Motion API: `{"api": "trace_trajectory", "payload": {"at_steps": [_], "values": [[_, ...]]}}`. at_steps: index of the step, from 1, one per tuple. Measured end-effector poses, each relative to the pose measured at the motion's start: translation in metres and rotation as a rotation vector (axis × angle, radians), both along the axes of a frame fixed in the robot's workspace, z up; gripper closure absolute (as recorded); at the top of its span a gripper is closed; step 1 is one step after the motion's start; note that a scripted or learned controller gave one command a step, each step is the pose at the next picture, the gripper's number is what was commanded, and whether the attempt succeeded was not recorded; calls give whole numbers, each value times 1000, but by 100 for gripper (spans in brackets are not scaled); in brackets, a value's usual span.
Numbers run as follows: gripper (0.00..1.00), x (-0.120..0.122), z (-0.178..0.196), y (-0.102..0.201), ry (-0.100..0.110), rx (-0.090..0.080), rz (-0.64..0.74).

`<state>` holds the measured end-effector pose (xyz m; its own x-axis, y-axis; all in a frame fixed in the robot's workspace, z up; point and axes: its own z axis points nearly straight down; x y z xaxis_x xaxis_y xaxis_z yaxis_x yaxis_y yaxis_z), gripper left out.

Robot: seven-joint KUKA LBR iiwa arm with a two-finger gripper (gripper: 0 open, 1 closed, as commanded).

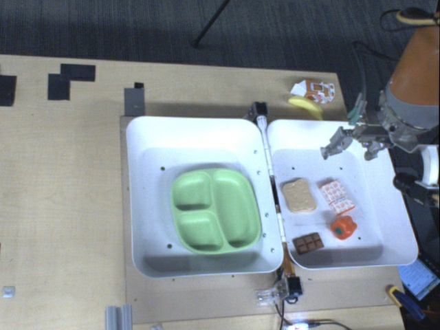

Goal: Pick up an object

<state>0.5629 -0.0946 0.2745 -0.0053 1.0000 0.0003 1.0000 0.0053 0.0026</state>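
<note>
Wood bench (62, 205) spans the view, w/ two white bins side by side on it. Left bin (148, 150) holds a green tray (216, 210), three compartments, sitting a bit toward 5 o'clock of the bin's centre. Right bin (385, 205) holds four small items: tan slab (299, 194) near the middle-left, red-and-white packet (337, 196) just beside it at 3 o'clock, orange-red item (344, 227) at 6 o'clock of the packet, brown choc bar (307, 242) at 6 o'clock of the slab, near the front wall. All four lie flat on the bin floor, apart from each other.

Arm (419, 74) comes in from 3 o'clock, orange band up top, grey wrist below. Gripper (350, 143) hangs over the right bin's 12 o'clock area, fingers spread apart w/ nothing between them; sits at approx 1 o'clock of the slab, well clear of all four items.

Outside the bins, at 12 o'clock of the right bin, a yellow item (304, 104) and a small white-and-orange pack (317, 90) lie on the bench, touching or nearly so. Black clip (258, 108) sits at the top of the seam between bins.
</note>
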Motion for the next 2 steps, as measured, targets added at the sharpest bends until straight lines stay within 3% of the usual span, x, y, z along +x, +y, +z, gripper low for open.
{"api": "trace_trajectory", "payload": {"at_steps": [1,2], "values": [[0,-30,-176,-3,-10,-2,-2],[100,-29,-166,-2,-10,0,-1]]}}
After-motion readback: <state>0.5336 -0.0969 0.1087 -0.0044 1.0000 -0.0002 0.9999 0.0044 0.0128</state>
